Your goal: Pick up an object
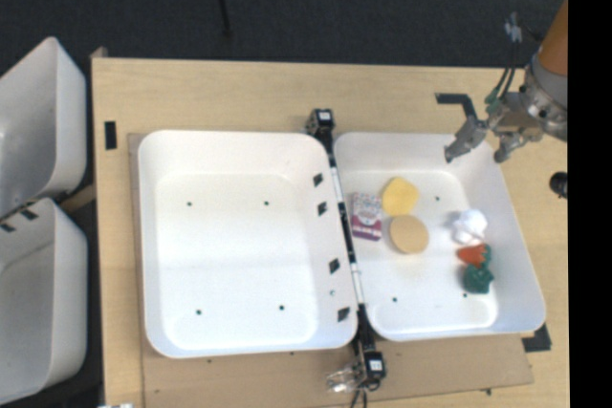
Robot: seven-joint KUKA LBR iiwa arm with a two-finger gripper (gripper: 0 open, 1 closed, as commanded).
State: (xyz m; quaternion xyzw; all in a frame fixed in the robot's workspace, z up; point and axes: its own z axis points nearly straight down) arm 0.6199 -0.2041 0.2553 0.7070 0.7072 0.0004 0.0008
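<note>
Dark floor surrounds our pale wooden counter [239,96], which carries two white bins side by side. Our pincer [483,140] hangs over the far right corner of the right bin [430,320], fingers spread and gripping nothing, so we judge the pick not yet begun: choosing, descending and closing all remain. Every candidate lies in that bin: a purple packet [365,215] near the divider, a yellow piece [400,196], a tan disc [409,234] just beside it, and toward the right wall a white lump [469,225], a red piece [471,254] and a green piece [477,278] crowded together. That cluster could foul a grasp; the disc and packet sit freer. The left bin [234,148] holds nothing we can see.
</note>
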